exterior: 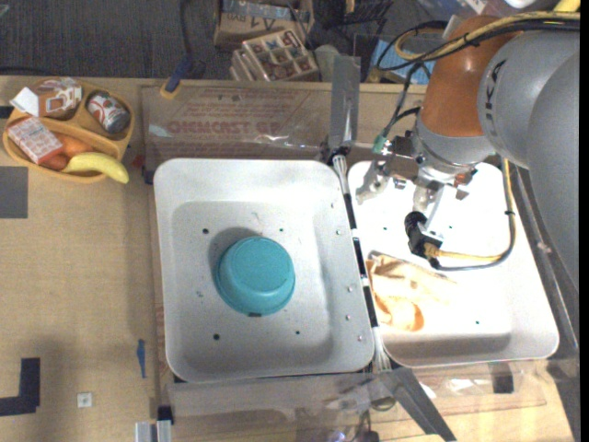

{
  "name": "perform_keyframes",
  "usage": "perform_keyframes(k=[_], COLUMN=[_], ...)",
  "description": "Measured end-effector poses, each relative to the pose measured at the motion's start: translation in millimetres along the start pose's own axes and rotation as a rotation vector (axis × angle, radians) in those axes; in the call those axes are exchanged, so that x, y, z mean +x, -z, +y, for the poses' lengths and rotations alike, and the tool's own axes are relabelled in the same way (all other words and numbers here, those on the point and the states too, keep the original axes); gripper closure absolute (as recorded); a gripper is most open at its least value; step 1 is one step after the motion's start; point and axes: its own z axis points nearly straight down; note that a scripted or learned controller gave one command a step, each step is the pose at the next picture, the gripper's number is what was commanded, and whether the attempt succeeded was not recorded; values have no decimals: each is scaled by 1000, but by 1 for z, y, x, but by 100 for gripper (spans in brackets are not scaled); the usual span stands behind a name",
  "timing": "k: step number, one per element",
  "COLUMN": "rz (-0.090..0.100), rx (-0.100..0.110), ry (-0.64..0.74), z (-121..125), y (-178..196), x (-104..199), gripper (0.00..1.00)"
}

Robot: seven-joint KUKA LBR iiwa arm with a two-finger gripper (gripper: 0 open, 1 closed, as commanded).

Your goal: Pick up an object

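Observation:
A teal bowl (256, 274) lies upside down in the middle of the left bin (184, 191). In the right bin (515, 339), near its front left corner, lies a flat tan and orange object (403, 291) against the bright floor. My gripper (405, 191) hangs over the back left part of the right bin, above and behind the tan object and apart from it. Cables and brackets crowd the wrist, and the glare washes out the fingertips. Nothing shows held under the wrist.
An orange tray (18, 145) with a banana (97, 165) and food packets sits at the bench's far left. A cardboard sheet (239, 113) lies behind the left bin. A black cable with a yellow wire (469, 261) loops over the right bin.

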Motion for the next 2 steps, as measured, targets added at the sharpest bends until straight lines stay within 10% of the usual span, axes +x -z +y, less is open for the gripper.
perform_keyframes(k=[1,2], rz=[-1,-1], rx=[-1,-4], ry=[49,500], z=[12,46], y=[0,48], x=[-57,-77], gripper=[0,0])
